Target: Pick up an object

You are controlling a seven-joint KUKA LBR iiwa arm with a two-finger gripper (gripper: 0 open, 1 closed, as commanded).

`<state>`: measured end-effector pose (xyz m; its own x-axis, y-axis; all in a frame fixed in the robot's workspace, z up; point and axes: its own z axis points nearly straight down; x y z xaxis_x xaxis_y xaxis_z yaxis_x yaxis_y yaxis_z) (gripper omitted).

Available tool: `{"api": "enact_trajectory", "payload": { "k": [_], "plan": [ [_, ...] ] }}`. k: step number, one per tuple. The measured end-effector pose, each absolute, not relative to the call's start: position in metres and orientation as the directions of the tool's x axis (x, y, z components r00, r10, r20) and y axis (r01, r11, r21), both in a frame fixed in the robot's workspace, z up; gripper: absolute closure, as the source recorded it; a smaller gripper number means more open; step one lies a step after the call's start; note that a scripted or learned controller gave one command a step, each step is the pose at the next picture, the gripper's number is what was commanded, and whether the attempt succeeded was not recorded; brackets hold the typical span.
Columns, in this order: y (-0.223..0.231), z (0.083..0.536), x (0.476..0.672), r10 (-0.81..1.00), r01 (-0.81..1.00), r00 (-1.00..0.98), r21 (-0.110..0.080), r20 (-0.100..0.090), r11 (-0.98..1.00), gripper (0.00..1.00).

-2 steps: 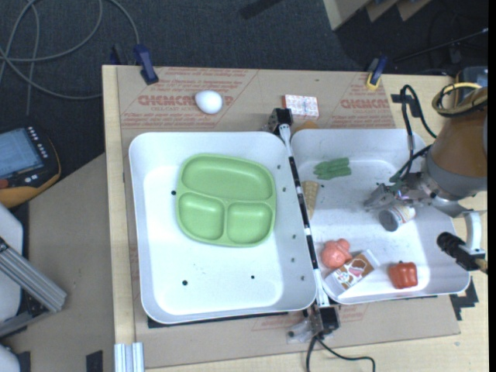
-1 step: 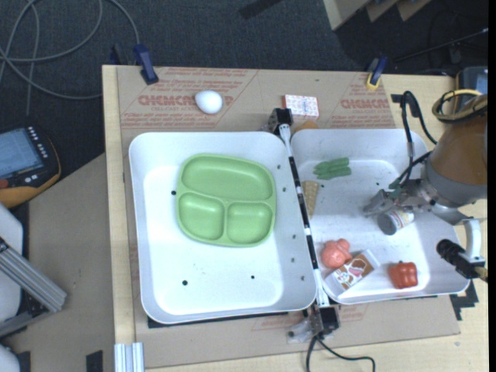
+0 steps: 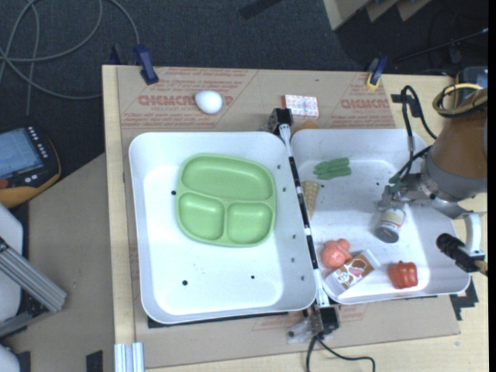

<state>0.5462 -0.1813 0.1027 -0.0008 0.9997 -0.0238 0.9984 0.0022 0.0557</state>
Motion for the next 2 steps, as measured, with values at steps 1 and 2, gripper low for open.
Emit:
{"api": "enact_trajectory", "payload": {
  "k": [1,2],
  "plan": [
    [-0.176,0.086,0.531,1.000,1.000,-0.001,0.001,-0.002,0.001,0.00],
    [-0.119,0.090,0.594,1.000,1.000,-0.002,0.002,0.001,0.002,0.00]
  ]
}}
